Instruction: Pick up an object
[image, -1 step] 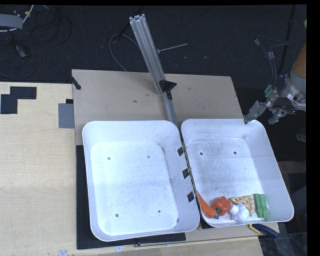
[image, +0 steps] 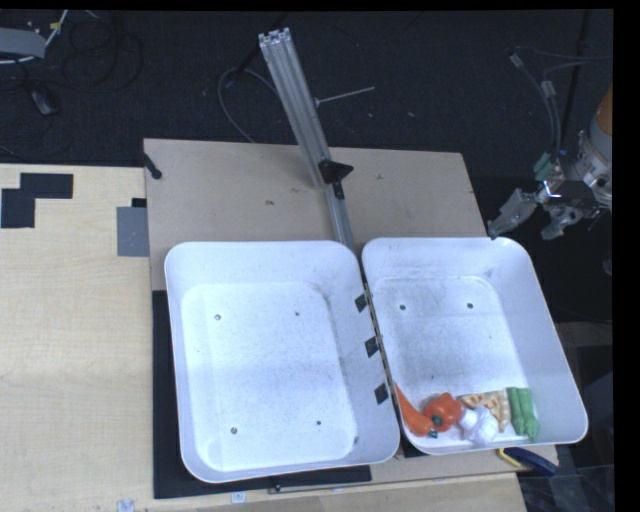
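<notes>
Several small objects lie along the near edge of the right bin (image: 520, 270): an orange-red piece (image: 425, 413), a white crumpled item (image: 479, 427), a tan patterned piece (image: 489, 404) and a green block (image: 522, 411). My gripper (image: 532, 211) hangs at the far right, above and just outside the right bin's far right corner, well away from the objects. Its two fingers are spread apart with nothing between them.
The left bin (image: 262, 355) sits beside the right one, joined by black clips (image: 371, 346). A metal rail (image: 303, 115) slants up from between the bins. Cables lie on the dark floor at the back.
</notes>
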